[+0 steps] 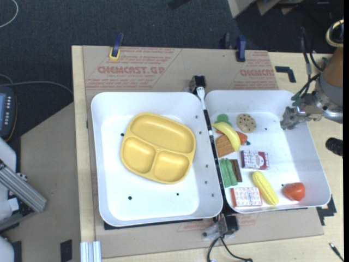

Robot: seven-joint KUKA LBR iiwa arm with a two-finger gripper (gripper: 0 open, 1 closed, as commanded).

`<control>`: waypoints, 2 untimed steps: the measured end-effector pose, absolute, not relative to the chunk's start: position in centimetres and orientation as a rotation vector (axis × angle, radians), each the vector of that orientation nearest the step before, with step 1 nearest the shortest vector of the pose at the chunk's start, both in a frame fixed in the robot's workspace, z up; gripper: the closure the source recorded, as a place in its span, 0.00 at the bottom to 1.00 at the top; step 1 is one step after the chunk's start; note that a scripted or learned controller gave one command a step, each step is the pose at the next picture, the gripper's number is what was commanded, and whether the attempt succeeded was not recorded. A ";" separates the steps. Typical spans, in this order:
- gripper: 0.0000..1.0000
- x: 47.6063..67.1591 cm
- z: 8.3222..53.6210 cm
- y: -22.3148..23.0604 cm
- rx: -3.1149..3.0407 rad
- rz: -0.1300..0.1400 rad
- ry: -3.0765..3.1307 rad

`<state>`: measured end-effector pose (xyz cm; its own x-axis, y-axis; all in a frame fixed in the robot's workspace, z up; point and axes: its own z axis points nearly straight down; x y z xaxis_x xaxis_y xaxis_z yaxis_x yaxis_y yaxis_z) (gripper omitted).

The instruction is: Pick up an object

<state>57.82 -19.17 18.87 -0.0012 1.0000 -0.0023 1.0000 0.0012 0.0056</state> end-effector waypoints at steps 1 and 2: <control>1.00 57.9 22.8 -19.2 2.215 0.003 2.219; 1.00 57.9 21.8 -13.4 2.218 0.000 2.230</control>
